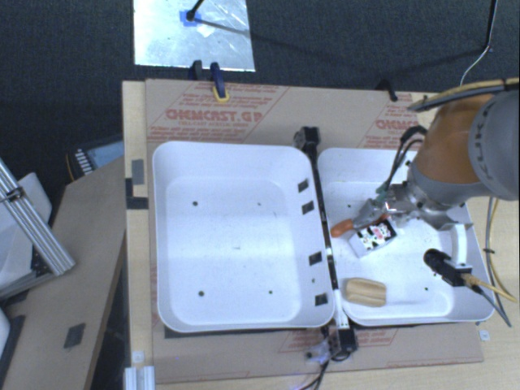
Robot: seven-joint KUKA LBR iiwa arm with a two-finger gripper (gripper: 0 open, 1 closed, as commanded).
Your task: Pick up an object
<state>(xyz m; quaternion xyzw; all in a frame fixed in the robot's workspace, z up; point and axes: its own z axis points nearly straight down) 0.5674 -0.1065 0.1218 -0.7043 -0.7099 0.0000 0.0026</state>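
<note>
- The gripper (380, 211) sits low over the right bin (357, 169), in that bin's left half; the wrist hides its tip, so I cannot tell how far open it is or whether it has hold of anything.
- Just below it lies a small white printed box (374, 237), tilted, and so close that the two may be touching; this is the likeliest target for the pick.
- An orange object (341, 227) lies just left of the box, apparently touching its corner, and close to the wall between the two bins; part of it may be hidden, so its shape is unclear.
- A tan block (365, 292) rests near the front edge of the same bin, well apart from the other two.
- The left bin (236, 218) has no loose object lying in it.
- To do the step well, I judge the gripper should be centred on one item only; the box and the orange object crowd each other, so a close set between them may pinch both or push one away.
- The box looks flat and angled; aligning the grip across its narrow side, then descending straight, should help; a shallow descent risks sliding it toward the wall.
- The lift should wait until the close is firm; a rise straight up would show early whether the thing has come along.
</note>
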